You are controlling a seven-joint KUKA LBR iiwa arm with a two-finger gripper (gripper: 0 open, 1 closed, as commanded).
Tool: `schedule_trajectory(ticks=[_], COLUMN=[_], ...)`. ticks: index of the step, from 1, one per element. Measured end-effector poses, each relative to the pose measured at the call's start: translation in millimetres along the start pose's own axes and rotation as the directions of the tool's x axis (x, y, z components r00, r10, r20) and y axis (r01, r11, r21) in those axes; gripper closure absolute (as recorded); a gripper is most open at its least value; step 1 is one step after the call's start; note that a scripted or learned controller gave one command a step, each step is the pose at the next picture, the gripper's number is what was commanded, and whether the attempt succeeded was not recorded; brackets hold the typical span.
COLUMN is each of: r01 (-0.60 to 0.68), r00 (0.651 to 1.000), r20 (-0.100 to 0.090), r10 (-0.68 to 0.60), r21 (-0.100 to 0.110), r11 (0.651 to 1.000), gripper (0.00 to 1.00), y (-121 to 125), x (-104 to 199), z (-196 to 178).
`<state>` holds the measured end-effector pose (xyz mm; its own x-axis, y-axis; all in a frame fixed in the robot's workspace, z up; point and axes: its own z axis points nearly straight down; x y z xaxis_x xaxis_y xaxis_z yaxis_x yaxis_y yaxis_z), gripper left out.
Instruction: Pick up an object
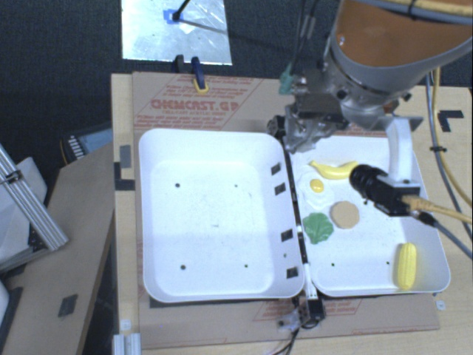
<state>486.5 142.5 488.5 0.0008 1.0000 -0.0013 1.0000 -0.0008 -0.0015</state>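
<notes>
Right bin (362, 268), near to far: yellow oblong (405, 265) at near right; green clump (318, 228) beside tan disc (344, 214); fried egg (315, 187); curved yellow banana (332, 170). Gripper (300, 139) above far left corner, just beyond banana; grip state cannot be told. Left bin (214, 220) adjoins.

At 1 o'clock, the arm (392, 43) runs off the top edge, so you see no more than its wrist end. Its gripper (303, 140) covers the right bin's (436, 272) 11 o'clock corner. In that bin, the green lump (318, 228) and the tan disc (344, 214) are too small for you to name. The foil sheet (177, 21) is cut off at 12 o'clock, and the metal rail (29, 205) at 9 o'clock.
</notes>
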Motion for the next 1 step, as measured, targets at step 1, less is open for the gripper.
schedule_trajectory(ticks=[1], r01=[0.008], r00=[1.000], r20=[-0.005], r10=[-0.008], r21=[-0.008], r11=[1.000], gripper=[1.00], y=[-0.1], x=[33.2], z=[-49.2])
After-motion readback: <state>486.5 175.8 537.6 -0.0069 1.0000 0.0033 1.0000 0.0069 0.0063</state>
